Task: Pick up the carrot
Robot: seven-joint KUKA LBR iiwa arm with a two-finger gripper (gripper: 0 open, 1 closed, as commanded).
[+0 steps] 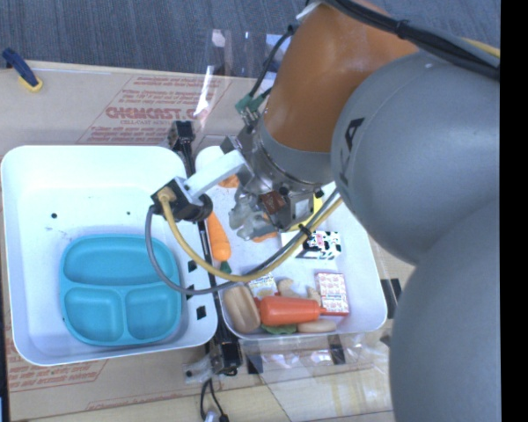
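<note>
Lying along the left wall of the right bin (367, 262), the carrot (217, 238) points lengthwise up the bin, close beside the seam with the left bin (26, 183), a spot that leaves its inner flank open to a grasp but crowds the other against the rim. Just to its right the gripper (262, 211) hangs low over the bin floor beneath the grey arm (422, 174); whether it is spread or closed cannot be told from this angle, and nothing is seen caught in it. A yellow cable (172, 266) loops from the wrist across the seam. Toward the bin's near end lie a larger orange vegetable (289, 309), a bread roll (240, 308), a small red box (332, 292) and a black-and-white spotted piece (321, 244). A blue tray (121, 290) with three compartments sits in the left bin. Both bins rest on brown printed cardboard (114, 104) over the bench, with grey carpet (114, 16) beyond.
</note>
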